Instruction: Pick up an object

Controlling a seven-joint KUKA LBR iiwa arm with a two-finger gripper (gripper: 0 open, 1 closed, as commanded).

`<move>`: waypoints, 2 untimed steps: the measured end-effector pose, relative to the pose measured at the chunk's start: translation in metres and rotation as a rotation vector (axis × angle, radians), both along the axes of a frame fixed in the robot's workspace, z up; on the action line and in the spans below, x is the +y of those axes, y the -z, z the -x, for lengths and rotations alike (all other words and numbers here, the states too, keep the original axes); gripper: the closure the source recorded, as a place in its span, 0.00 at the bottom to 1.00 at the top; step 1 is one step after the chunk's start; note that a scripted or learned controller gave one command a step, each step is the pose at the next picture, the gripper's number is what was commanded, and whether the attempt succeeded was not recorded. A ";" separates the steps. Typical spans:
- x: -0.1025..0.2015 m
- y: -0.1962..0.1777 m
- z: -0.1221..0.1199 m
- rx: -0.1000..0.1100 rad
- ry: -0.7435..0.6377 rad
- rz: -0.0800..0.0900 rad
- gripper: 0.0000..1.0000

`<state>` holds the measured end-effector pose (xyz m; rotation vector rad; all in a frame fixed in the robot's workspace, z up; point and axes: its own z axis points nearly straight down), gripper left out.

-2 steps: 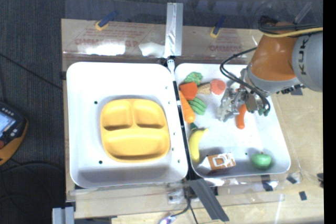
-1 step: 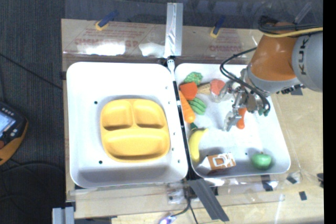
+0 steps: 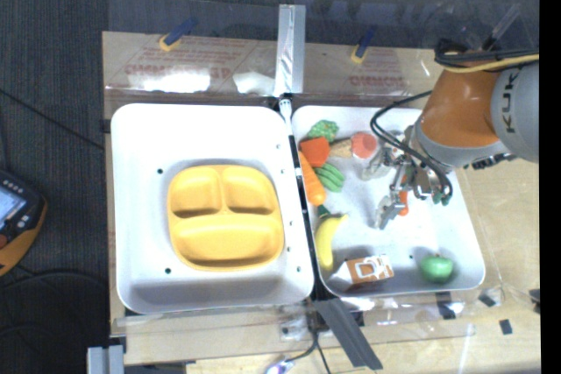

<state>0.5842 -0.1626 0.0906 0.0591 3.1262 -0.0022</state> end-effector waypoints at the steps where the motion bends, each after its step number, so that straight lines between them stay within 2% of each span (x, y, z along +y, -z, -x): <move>1: 0.002 0.000 0.009 -0.003 0.142 -0.001 0.00; 2: 0.002 -0.011 0.008 -0.006 0.141 0.002 1.00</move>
